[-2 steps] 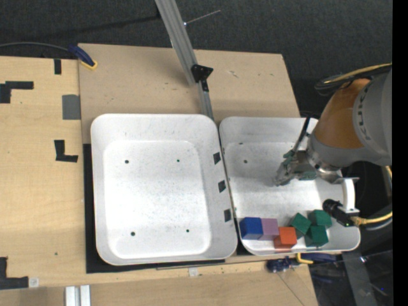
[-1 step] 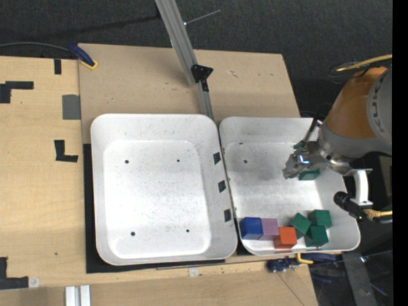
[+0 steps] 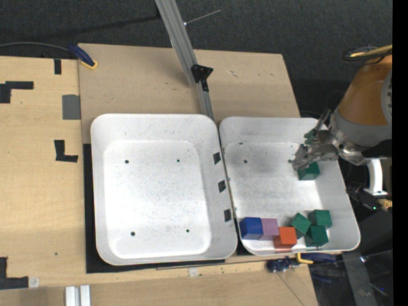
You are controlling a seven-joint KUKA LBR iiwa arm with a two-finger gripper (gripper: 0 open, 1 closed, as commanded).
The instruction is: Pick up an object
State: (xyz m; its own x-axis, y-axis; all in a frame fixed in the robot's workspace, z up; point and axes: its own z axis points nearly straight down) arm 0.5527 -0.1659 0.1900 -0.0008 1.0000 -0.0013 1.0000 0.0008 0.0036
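My gripper (image 3: 306,160) hangs over the right side of the right bin (image 3: 268,132), coming in from the right. A small green block (image 3: 309,171) lies directly at its tip, partly covered by it; whether it is gripped or resting on the bin floor is unclear. Along the near edge of the same bin sit a blue block (image 3: 251,227), a purple block (image 3: 270,225), an orange block (image 3: 287,236) and three green blocks (image 3: 317,234) bunched together at the near right corner.
The left bin (image 3: 153,123) stands beside the right one, with a shared raised rim between them. A slanted metal bar (image 3: 182,37) crosses the bench behind the bins. The arm's orange band (image 3: 366,97) is at the right edge.
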